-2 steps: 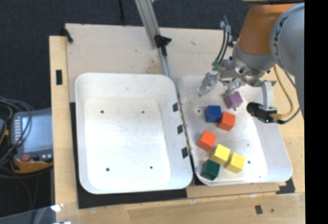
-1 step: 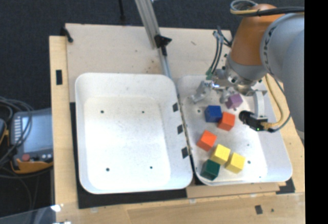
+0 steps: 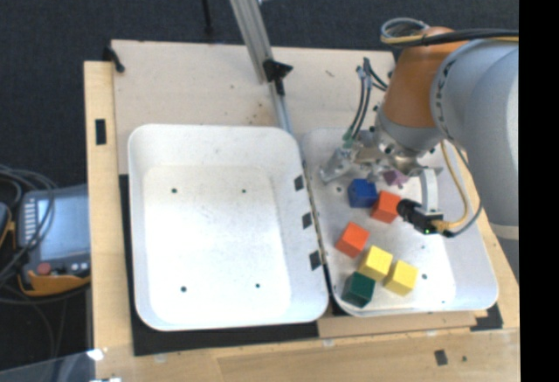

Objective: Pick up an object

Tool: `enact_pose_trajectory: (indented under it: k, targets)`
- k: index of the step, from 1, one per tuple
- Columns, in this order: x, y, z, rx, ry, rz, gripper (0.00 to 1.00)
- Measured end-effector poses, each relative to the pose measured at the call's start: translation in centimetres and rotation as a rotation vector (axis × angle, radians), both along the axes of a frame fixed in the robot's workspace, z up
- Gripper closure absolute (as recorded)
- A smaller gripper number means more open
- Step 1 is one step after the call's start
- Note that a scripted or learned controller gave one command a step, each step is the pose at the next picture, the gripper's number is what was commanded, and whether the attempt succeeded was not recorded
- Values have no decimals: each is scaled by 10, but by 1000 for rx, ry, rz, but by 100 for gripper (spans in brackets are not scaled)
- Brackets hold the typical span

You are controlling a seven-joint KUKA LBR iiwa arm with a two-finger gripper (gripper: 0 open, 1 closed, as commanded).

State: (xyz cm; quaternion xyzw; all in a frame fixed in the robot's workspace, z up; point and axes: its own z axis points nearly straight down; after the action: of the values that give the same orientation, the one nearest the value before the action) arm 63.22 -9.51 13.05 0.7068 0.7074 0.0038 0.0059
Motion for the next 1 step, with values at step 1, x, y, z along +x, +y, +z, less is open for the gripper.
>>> enact_pose_trajectory:
  k: [1]
  targets:
    - [1,-2,11,0,-3,-6,100]
